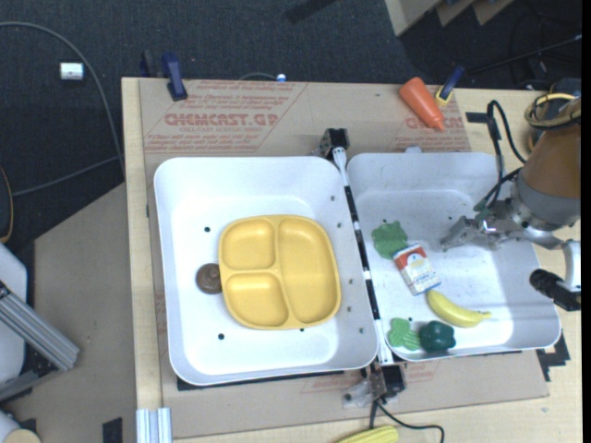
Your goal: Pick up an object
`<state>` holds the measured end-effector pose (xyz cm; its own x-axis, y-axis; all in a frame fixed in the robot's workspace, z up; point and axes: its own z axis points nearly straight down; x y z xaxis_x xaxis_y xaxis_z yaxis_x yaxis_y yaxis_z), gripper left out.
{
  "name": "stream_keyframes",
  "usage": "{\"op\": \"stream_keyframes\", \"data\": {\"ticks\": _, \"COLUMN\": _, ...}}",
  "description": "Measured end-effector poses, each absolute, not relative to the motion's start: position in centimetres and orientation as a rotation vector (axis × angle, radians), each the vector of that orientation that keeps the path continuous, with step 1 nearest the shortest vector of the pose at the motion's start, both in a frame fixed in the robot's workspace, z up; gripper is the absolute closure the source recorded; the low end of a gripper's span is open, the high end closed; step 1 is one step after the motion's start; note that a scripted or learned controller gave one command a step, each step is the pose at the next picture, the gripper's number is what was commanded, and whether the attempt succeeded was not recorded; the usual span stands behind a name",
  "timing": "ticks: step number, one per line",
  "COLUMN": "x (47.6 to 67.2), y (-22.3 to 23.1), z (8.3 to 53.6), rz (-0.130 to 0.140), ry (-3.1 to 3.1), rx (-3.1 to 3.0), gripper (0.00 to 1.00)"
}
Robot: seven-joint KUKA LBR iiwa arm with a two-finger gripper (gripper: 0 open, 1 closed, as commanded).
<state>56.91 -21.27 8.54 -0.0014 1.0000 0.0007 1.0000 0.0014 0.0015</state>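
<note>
The right bin (pixel 517 335) holds a green leafy toy (pixel 389 238), a small red and white carton (pixel 416 269), a yellow banana (pixel 455 309) and two green pieces, one pale (pixel 403 335) and one dark (pixel 438 337), at its front edge. My gripper (pixel 462 231) hangs over the right half of this bin, to the right of the carton and above the banana. It is open, with nothing between its fingers. The grey arm (pixel 552 187) comes in from the right.
In the left bin (pixel 185 210) lie a yellow divided plate (pixel 278 272) and a brown round piece (pixel 210 278) beside its left edge. An orange carrot toy (pixel 423 105) and a blue clamp (pixel 173 77) lie on the bench behind the bins.
</note>
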Motion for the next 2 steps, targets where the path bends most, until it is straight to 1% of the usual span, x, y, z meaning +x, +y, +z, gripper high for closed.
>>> {"op": "stream_keyframes", "data": {"ticks": 1, "x": 54.6, "y": -17.9, "z": 18.4, "rz": 0.002, "ry": 2.220, "rx": 2.218, "gripper": 0.00}}
{"op": "stream_keyframes", "data": {"ticks": 2, "x": 52.5, "y": -12.3, "z": 15.8, "rz": -0.001, "ry": 2.225, "rx": 2.222, "gripper": 0.00}}
